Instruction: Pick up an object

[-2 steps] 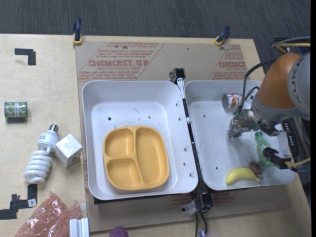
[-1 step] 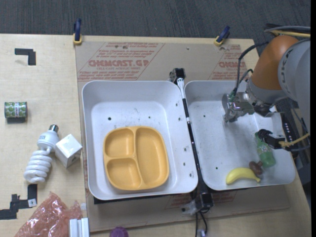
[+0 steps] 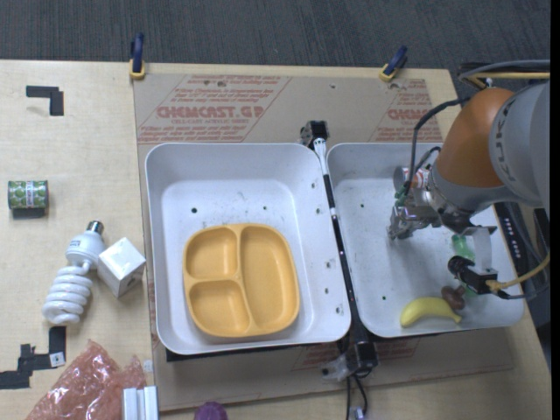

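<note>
Here, my pincer (image 3: 404, 226) hangs low over the right bin (image 3: 372, 169), near its middle, with my grey arm and its orange band (image 3: 472, 138) reaching in from the right. Whether the pincer is apart or together, I cannot tell — it is too small and dark against the white floor to read, and I see nothing held in it.

A banana (image 3: 429, 311) lies at the bin's near edge, well apart from my pincer, its curve opening upward, with a small dark object (image 3: 453, 297) touching its right end. A green item (image 3: 462, 245) sits partly behind my cables at the bin's right side.

The left bin (image 3: 166, 234) holds a yellow divided tray (image 3: 241, 280) — three compartments, lying flat.

On the bench to the left rest a spiral light bulb (image 3: 72, 278), a small white cube (image 3: 122, 265) just beside it, a green can (image 3: 28, 196) on its side, and a red mesh bag (image 3: 83, 383) at the bottom edge.
</note>
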Motion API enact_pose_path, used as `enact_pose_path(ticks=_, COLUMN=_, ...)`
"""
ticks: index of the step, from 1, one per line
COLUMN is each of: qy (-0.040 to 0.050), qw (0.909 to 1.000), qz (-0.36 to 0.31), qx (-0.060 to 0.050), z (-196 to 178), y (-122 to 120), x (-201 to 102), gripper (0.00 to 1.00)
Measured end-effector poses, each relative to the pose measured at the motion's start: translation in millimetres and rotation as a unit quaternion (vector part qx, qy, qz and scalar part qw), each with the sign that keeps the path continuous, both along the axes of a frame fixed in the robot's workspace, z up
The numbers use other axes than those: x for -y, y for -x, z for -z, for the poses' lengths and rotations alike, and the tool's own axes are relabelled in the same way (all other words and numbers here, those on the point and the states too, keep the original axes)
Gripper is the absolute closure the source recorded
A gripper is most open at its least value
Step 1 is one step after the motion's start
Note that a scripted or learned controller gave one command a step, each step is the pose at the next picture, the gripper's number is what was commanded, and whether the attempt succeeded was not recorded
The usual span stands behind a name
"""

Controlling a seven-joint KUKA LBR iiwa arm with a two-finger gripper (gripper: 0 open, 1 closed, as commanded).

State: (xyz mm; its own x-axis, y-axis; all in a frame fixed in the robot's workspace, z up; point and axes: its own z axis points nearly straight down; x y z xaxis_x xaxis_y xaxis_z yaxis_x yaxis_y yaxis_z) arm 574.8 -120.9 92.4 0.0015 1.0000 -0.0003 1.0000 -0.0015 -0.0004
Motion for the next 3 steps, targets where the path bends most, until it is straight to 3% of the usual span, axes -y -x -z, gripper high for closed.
enact_pose_path(ticks=1, qy=0.0005, qw=1.0, qz=-0.002, qx=0.001, z=-0.6, y=-77.9, x=-4.3, gripper=0.0)
enact_pose_path(ticks=2, qy=0.0, qw=1.0, qz=0.0, qx=0.0, z=-0.1, y=-29.6, x=-17.0, gripper=0.0)
enact_pose_path(ticks=3, qy=-0.0002, qw=1.0, qz=-0.001, qx=-0.004, z=-25.9, y=-82.4, x=28.3, gripper=0.0)
